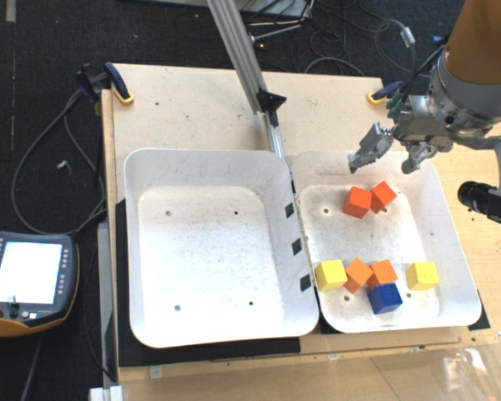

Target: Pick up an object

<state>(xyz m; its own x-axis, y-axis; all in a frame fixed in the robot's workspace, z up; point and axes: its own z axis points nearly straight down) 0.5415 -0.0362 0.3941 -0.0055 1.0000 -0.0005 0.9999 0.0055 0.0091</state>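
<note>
Gripper point(391, 151) w/ 2 grey fingers hangs spread wide, holding nothing, above 2 orange cubes point(369, 199) touching each other in right white plastic bin point(451, 249). Risk, I judge: cubes too close, so a finger lands on top or pushes both instead of closing on 1.

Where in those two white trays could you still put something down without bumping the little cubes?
The left bin offers its whole speckled floor. In the right bin, a bare strip lies between the two orange cubes near the back and the front row. That front row is crowded: yellow cube, orange cubes, blue cube, second yellow cube.
</note>
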